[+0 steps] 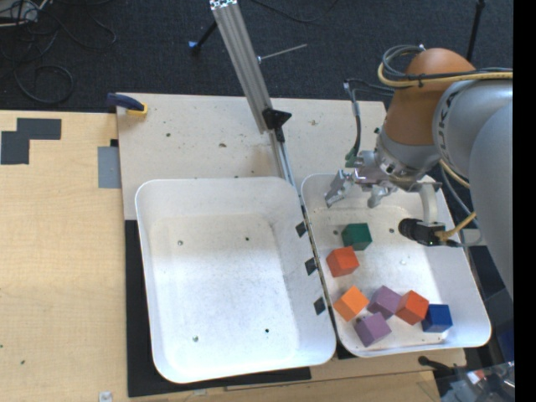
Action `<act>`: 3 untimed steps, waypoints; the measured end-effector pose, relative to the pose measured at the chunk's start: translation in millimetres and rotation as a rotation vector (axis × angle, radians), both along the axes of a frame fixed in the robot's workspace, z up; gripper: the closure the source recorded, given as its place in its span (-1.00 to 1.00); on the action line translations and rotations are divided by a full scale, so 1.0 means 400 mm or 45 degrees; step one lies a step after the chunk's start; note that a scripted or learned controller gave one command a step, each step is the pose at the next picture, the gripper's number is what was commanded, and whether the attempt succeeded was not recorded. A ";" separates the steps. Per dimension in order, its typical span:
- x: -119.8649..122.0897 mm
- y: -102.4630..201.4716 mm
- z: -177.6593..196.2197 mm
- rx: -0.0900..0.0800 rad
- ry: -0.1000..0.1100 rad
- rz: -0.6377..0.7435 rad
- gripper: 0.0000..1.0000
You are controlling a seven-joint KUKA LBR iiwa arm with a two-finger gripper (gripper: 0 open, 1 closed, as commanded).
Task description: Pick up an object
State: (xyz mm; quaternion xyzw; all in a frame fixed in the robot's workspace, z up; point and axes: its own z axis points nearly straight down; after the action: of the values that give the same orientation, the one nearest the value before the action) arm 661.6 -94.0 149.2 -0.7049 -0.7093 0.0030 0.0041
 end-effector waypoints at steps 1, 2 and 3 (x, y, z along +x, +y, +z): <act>-0.004 0.005 -0.136 -0.001 -0.002 -0.002 -1.00; -0.001 0.002 -0.102 -0.001 -0.008 -0.006 1.00; -0.005 -0.019 0.042 -0.003 -0.017 -0.007 1.00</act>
State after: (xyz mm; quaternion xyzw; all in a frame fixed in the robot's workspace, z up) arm 659.6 -101.6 166.2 -0.7069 -0.7073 -0.0009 -0.0016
